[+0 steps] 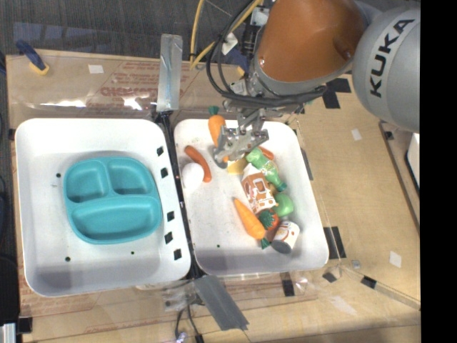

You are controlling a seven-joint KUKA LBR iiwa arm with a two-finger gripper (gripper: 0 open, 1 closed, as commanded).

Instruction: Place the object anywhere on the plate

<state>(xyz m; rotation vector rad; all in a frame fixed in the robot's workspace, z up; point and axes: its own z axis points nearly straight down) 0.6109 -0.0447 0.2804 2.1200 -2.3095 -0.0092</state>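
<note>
A teal plate with three compartments lies in the left white bin. The right bin holds a pile of toy food. An orange carrot lies at the far edge, with a red-brown sausage and a white egg to the left. A second carrot, a printed carton, green pieces and a small can lie to the right. My gripper hangs low over the bin's far middle, just right of the top carrot and above a yellow piece. I see nothing held in it.
The arm's orange band and cables hang over the right bin's far edge. A black divider strip runs between the two bins. Taped plastic sheeting covers the bench behind the left bin.
</note>
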